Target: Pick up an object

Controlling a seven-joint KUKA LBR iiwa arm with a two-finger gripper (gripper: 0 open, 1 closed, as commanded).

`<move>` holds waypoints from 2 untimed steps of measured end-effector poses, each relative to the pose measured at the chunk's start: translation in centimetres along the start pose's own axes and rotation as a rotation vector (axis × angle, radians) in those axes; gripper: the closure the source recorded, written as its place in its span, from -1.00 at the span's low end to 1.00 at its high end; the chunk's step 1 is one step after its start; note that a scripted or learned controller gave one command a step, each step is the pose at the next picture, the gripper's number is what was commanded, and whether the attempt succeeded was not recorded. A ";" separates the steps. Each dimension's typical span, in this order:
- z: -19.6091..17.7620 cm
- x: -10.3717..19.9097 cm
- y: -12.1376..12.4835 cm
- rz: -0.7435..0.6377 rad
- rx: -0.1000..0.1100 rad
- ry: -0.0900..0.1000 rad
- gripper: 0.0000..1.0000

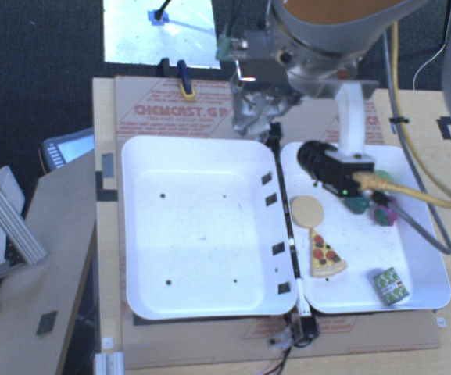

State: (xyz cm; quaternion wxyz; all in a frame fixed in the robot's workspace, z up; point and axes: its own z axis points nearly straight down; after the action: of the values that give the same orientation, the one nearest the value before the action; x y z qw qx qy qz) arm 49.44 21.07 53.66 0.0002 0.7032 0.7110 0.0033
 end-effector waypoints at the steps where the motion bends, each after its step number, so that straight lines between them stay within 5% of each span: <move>1: 18.5 -0.5 -1.1 0.011 0.019 -0.010 1.00; 2: 38.1 2.2 -1.3 0.010 0.020 -0.010 1.00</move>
State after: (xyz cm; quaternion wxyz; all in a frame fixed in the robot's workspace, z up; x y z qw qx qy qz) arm 48.27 23.42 15.56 -0.0033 0.7066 0.7075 -0.0074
